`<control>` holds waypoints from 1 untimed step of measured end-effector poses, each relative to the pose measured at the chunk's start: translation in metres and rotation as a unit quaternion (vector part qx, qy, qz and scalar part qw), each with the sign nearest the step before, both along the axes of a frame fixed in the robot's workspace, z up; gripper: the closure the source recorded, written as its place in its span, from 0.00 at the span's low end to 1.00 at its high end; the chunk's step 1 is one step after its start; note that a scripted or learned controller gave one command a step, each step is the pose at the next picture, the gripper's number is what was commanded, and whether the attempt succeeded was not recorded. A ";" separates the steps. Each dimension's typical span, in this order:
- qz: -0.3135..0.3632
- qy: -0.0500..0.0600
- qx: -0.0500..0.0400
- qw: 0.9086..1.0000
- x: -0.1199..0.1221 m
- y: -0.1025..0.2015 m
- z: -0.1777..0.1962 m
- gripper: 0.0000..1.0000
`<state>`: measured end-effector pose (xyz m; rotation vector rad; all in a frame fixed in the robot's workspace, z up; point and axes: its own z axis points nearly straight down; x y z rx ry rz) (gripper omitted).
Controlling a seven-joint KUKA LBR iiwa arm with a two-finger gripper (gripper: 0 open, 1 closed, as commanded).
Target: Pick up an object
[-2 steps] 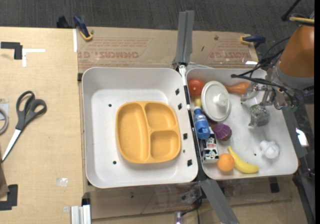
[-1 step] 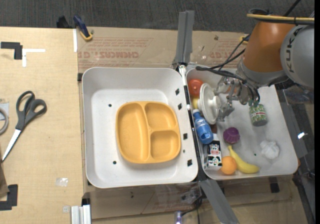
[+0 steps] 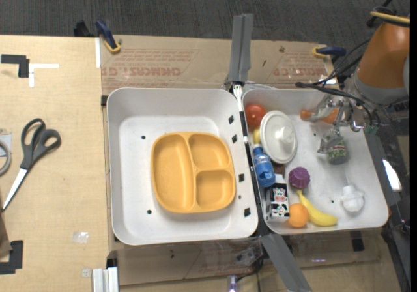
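My gripper (image 3: 335, 135) hangs over the far right part of the right bin (image 3: 374, 173), below the orange wrist band. Right under its tip lies a small grey-green speckled object (image 3: 337, 152); I cannot tell whether it is held or resting on the bin floor. The same bin holds a red ball (image 3: 254, 115), a white bowl (image 3: 279, 135), a blue bottle (image 3: 263, 167), a purple ball (image 3: 300, 177), a banana (image 3: 316, 212), an orange (image 3: 298, 216), a small black-and-white carton (image 3: 279, 200), a white lump (image 3: 352, 200) and a small orange piece (image 3: 307, 115).
The left bin (image 3: 124, 173) holds a yellow divided plate (image 3: 193, 171). Scissors (image 3: 31, 147) lie on the wooden bench at the far left. Cables hang around the wrist at the right bin's upper right corner.
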<state>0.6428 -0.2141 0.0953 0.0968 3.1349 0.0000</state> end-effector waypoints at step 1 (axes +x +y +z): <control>0.010 0.000 -0.001 1.000 -0.035 -0.008 -0.002 0.00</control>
